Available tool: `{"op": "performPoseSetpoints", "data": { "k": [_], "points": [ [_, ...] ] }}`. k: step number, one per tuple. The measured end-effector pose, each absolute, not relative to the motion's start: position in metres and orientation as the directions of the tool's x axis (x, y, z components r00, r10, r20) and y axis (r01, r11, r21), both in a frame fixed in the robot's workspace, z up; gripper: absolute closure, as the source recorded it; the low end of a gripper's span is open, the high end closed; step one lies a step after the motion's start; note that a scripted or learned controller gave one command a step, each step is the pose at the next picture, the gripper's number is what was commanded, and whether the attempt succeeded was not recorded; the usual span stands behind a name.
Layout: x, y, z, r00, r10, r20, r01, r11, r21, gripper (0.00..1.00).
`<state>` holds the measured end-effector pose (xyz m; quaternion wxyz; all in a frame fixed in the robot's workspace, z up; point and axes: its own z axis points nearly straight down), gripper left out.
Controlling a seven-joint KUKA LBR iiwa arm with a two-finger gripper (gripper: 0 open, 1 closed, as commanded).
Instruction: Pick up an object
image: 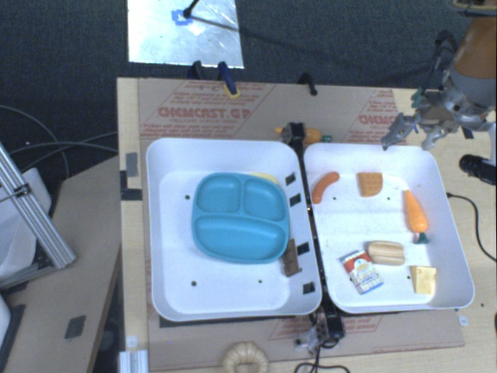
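Note:
The right bin (450, 208) holds several toy foods: an orange sausage (324, 186), a toast slice (370, 183), a carrot (415, 211), a bread roll (386, 252), a red and white carton (363, 271) and a cheese wedge (423, 279). My gripper (411, 134) hovers above the bin's far right corner, beyond its rim. Its two fingers are spread apart and hold nothing.
The left bin (167, 208) contains a blue divided plate (240, 217) and a small brown piece (291, 259) by its right wall. A blue clamp (228, 79) and a foil sheet (185, 22) lie at the back. Cardboard (217, 111) underlies both bins.

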<state>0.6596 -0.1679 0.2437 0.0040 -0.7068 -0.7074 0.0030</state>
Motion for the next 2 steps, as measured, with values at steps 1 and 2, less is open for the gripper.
{"op": "performPoseSetpoints", "data": {
  "k": [1,2],
  "points": [
    [0.662,-0.167,0.252,-0.003,1.000,-0.001,1.000,0.003,0.002,0.00],
    [0.662,-0.174,0.208,-0.001,1.000,-0.001,1.000,0.001,-0.001,0.00]
  ]
}}
